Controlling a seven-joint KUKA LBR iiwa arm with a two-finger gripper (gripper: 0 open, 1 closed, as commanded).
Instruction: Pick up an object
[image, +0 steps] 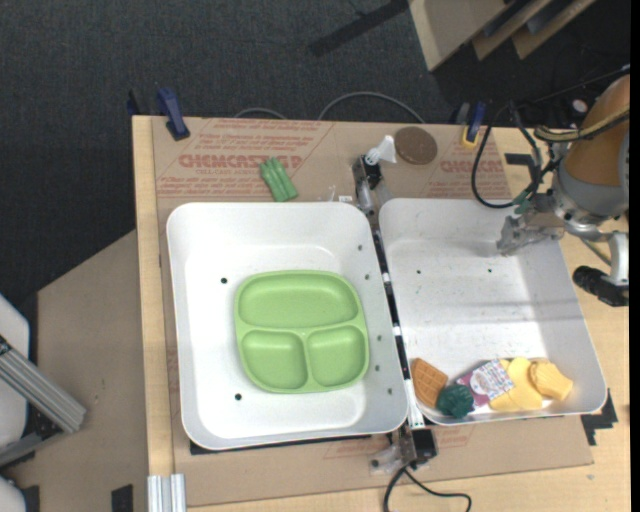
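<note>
Dark carpet is seen around a table topped with printed cardboard, on which two shallow white bins are set side by side. A green divided tray is laid flat in the middle of the left bin. The right bin is bare across its upper part, and a cluster of small objects is gathered along its lower edge at the lower right of the frame: a tan waffle-like piece, a dark green lump touching it, a pale wrapped item, and yellow pieces just beside that. The gripper is seen at the upper right corner of the right bin, well apart from the cluster (whether its fingers are open or closed cannot be told). A green clip-like item is laid on the cardboard above the left bin, and a brown disc near the top centre.
</note>
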